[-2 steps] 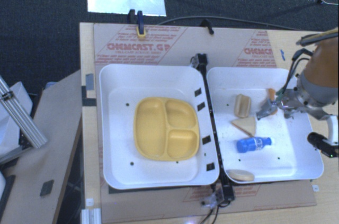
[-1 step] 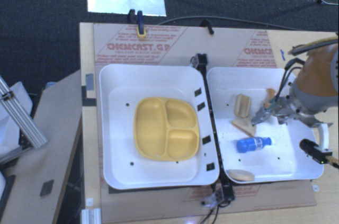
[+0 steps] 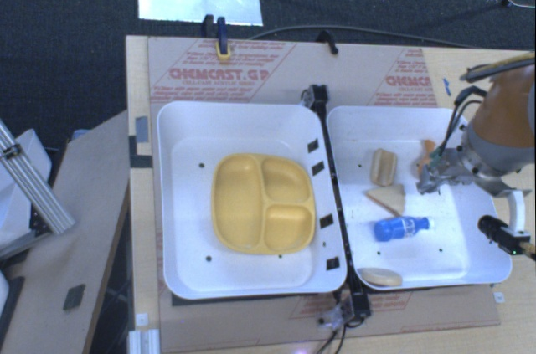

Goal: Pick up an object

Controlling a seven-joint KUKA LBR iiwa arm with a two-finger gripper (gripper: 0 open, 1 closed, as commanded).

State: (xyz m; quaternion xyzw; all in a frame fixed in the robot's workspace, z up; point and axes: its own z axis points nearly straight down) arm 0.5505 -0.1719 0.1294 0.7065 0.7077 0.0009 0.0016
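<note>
Our gripper (image 3: 429, 177), its opening not discernible to us, hangs low near the right bin's (image 3: 452, 267) far right side, likely lining up on the bread roll (image 3: 383, 166), toast wedge (image 3: 387, 199) or blue bottle (image 3: 400, 228) lying toward the bin's left edge.

This is a robot lab, set up for testing rather than for living or cooking. Two white bins (image 3: 251, 122) sit clipped side by side on a bench (image 3: 276, 64) covered with a printed plastic sheet, cables (image 3: 368, 33) trail over a dark carpeted floor (image 3: 67, 9), and an aluminium rail (image 3: 33, 185) leans at the left. A grey and orange arm (image 3: 502, 122) reaches over toy food (image 3: 383, 166) and a yellow tray (image 3: 264, 203).
</note>
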